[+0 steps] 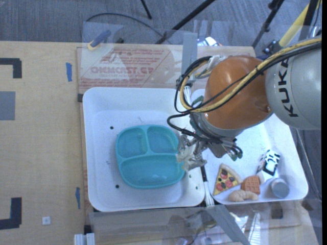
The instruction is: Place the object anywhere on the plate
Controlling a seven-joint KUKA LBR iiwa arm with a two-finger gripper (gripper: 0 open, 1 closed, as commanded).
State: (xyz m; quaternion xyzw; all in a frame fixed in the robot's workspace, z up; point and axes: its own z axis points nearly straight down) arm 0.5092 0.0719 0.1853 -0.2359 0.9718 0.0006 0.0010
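A teal plate (148,157) with three compartments lies in the left white bin (99,137). My gripper (190,154) hangs at the plate's right rim, over the seam between the two bins, below the orange band (235,93) of the arm. The wrist and its cables hide much of the gripper. Something small and pale shows at its tip against the plate's edge, too blurred to name. Several toy foods lie in the right bin: a pizza slice (225,178), a brown waffle piece (251,183) and a tan croissant (242,195).
A black-and-white item (269,162) and a grey cylinder (279,187) sit at the right bin's (299,180) near right corner. A clear panel with red print (122,70) lies behind the bins. The arm covers the far part of the right bin.
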